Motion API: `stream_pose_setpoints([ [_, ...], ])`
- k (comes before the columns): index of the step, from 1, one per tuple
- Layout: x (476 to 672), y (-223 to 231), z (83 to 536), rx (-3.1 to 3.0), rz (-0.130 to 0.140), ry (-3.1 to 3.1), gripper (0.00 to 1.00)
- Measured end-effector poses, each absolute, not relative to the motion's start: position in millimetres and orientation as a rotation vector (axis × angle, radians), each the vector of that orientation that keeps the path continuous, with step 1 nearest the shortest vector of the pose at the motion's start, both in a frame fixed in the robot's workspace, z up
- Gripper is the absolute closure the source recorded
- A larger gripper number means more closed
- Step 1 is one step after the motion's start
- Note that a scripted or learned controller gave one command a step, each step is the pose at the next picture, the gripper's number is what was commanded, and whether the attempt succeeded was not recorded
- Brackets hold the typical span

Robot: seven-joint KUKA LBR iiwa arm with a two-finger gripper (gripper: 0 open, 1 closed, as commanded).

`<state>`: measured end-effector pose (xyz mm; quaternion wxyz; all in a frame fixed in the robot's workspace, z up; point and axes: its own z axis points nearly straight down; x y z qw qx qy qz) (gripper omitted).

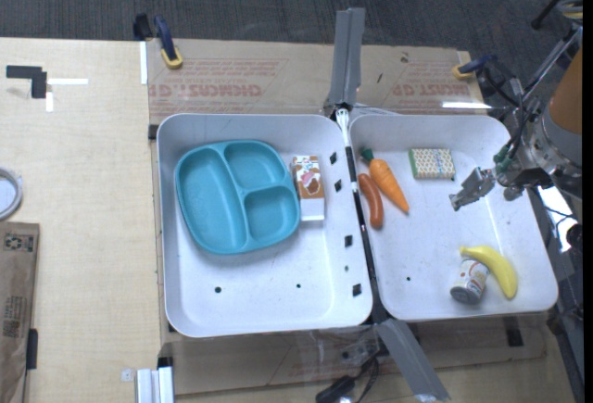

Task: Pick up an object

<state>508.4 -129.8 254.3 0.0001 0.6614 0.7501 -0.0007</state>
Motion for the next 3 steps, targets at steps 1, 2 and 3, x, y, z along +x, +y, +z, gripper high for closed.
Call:
stream_pose_setpoints([
  [1, 551.0, -144.1, 119.3, 2.056, -0.004, 2.378, 0.0],
  [2, 629.2, -118.8, 99.1, 1.555, 0.003, 2.718, 0.0],
  [3, 631.4, -121.0, 110.3, 1.551, 0.004, 2.707, 1.0],
])
